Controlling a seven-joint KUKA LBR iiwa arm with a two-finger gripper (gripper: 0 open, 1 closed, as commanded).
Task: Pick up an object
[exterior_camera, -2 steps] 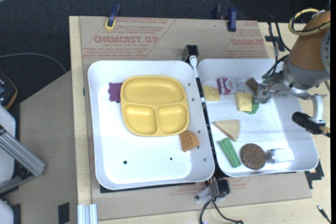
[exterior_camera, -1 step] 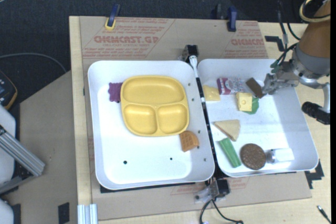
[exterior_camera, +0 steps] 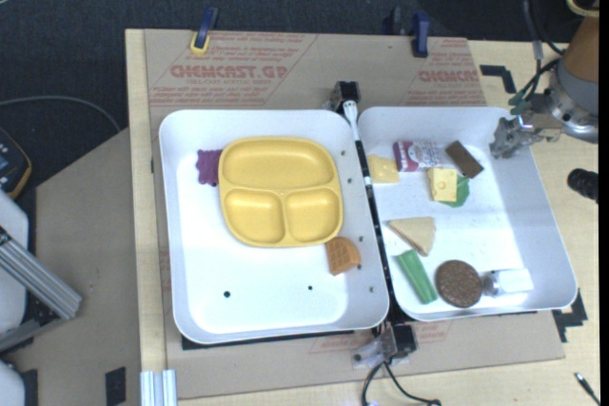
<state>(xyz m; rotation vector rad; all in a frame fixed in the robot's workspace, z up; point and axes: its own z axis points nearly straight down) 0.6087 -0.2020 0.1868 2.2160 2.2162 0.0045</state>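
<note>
My gripper (exterior_camera: 509, 137) hangs over the upper right corner of the right bin (exterior_camera: 533, 214), with nothing seen in it. Left of it in that bin lie a brown bar (exterior_camera: 464, 159), a pink and white packet (exterior_camera: 419, 154), a yellow block on a green piece (exterior_camera: 444, 185) and a yellow cheese wedge (exterior_camera: 383, 168). Nearer the front are a tan sandwich wedge (exterior_camera: 414, 233), a green stick (exterior_camera: 414, 276), a round brown cookie (exterior_camera: 459, 282) and a small white object (exterior_camera: 510, 280).
The left bin (exterior_camera: 190, 252) holds a yellow divided tray (exterior_camera: 281, 190), a purple item (exterior_camera: 206, 166) at the tray's left and an orange waffle piece (exterior_camera: 343, 255) by the right wall. Clamps (exterior_camera: 419, 33) sit at the bench's back edge.
</note>
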